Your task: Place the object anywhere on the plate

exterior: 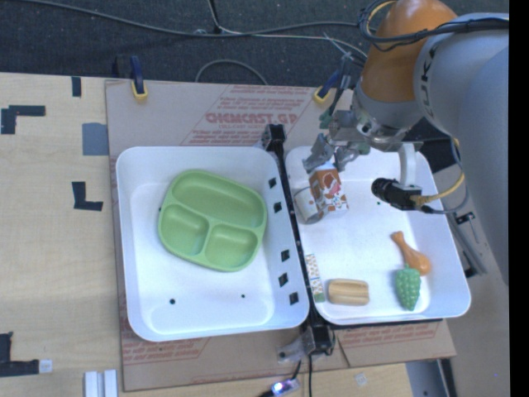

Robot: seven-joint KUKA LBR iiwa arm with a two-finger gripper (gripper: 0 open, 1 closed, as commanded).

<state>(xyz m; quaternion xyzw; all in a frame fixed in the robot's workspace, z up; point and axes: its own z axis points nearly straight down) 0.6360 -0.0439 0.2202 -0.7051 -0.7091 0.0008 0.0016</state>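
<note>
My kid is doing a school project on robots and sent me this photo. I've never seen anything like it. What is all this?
One camera looks down at a slant on a bench with two shallow white trays. The grey machine with an orange band, reaching in from the right, is a robot arm; its hand has two fingers. Between them it holds a small orange and white carton over the right bin. Near that bin's front lie a bread roll, a green bunch of grapes and an orange drumstick-like toy. The left bin holds a green divided plate, where the carton should go.
</note>
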